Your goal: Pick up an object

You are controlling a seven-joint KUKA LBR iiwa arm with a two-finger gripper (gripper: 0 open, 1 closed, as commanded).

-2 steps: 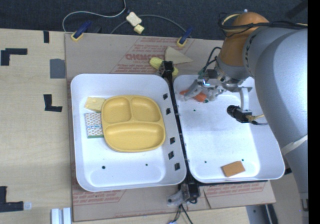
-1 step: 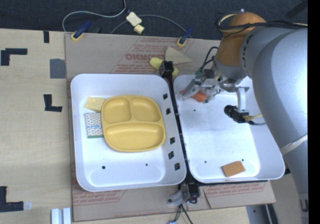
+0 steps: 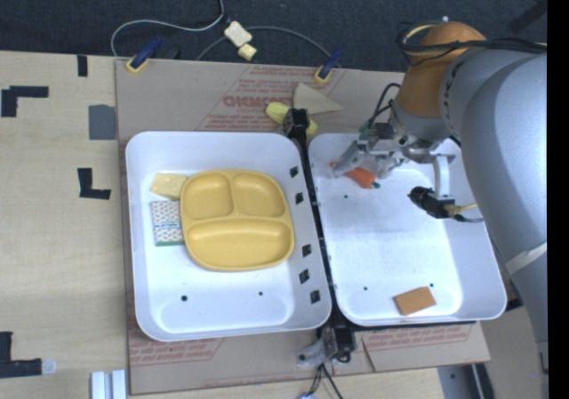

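Over the right bin, near its back left corner, the end effector hangs just above a small orange object; whether its grip is spread or closed cannot be told. A tan block lies near the bin's front edge.

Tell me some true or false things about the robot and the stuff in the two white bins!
1. The yellow divided plate lies in the left bin. True.
2. The hand hangs over the left bin. False: it is over the right bin, near its far edge.
3. A small orange object lies close under the hand. True.
4. The tan block sits on the yellow plate. False: it lies in the right bin, near its front edge.
5. A patterned packet lies left of the plate. True.
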